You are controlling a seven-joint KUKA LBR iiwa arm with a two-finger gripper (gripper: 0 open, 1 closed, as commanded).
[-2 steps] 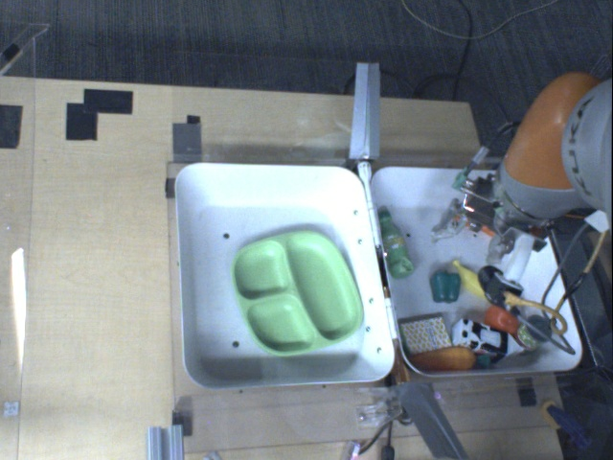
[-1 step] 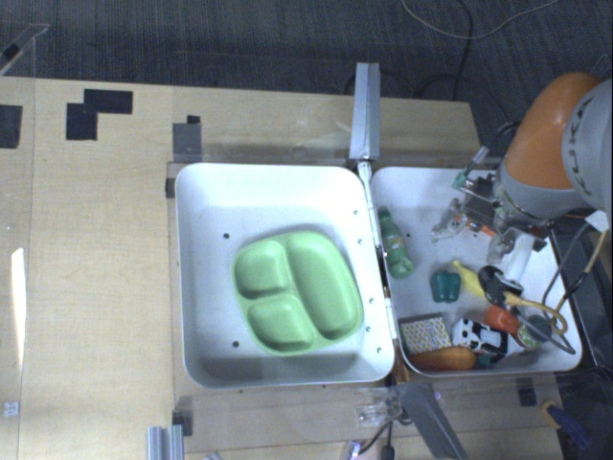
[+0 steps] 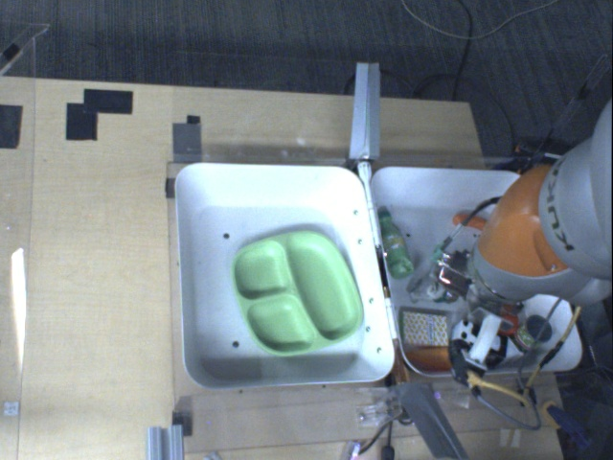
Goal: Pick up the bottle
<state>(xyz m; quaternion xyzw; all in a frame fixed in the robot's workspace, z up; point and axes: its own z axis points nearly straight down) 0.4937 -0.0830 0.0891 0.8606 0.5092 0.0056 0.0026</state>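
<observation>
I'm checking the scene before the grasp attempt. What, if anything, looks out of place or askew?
The green bottle lies on its side against the left wall of the right bin, rather than standing. The green divided tray sits askew in the left bin. Nothing looks spilled.

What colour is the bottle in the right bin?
Green, the bottle, seen in the camera view.

Bench (image 3: 96,286): pale wood, the landmark here.
Floor (image 3: 239,17): dark carpet beyond the bench's far edge.
Cable (image 3: 479,12): thin loop lying on the floor — past the bench's far right corner.
Patches (image 3: 96,108): black squares on the bench, far left.
Light: soft, even — faint glare at the bench's left edge.
</observation>
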